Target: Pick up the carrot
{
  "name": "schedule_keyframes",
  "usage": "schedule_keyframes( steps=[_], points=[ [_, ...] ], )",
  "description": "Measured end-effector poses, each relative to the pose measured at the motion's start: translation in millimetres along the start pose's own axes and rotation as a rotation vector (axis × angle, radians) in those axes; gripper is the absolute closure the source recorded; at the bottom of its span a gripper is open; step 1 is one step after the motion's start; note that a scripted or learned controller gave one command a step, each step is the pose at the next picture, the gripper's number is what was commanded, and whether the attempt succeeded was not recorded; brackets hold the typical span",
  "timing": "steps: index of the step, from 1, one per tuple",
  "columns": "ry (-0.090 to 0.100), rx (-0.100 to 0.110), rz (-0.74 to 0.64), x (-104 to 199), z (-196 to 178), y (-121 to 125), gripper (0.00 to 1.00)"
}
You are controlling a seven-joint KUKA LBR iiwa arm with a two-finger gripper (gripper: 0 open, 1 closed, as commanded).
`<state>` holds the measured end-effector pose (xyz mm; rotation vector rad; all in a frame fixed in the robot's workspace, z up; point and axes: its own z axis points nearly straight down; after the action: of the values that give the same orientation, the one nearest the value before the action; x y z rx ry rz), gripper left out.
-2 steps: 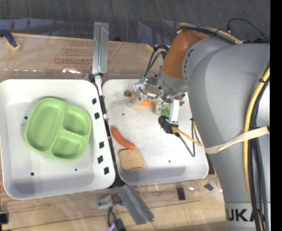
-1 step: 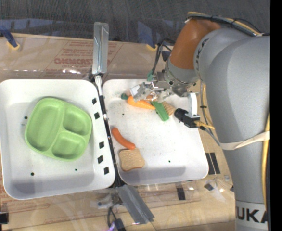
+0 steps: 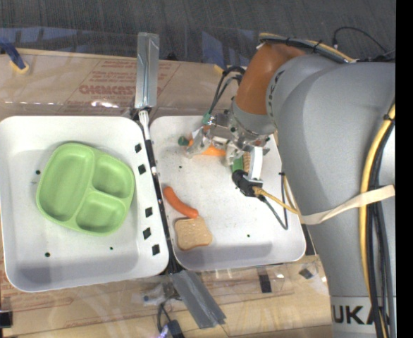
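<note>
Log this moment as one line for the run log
gripper low in right bin, at carrot | sausage, bread untouched | plate in left bin

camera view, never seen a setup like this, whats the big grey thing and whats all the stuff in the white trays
One camera looks down at a slant on a bench. The big grey thing is a robot arm reaching in from the right; its pincer hangs low over the back of the right bin. An orange carrot with a green end lies right under it; whether it is gripped cannot be told. Nearer the front of that bin lie a sausage and a slice of bread. The left bin holds a green divided plate.
</note>
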<state>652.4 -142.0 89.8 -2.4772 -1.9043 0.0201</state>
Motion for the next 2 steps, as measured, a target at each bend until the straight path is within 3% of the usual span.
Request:
schedule_keyframes(
  steps=[1, 2],
  points=[
    [-0.002, -0.014, -0.107, -10, -18, 6, 0.00],
    [-0.001, -0.018, -0.148, 16, -38, -1, 0.00]
  ],
)
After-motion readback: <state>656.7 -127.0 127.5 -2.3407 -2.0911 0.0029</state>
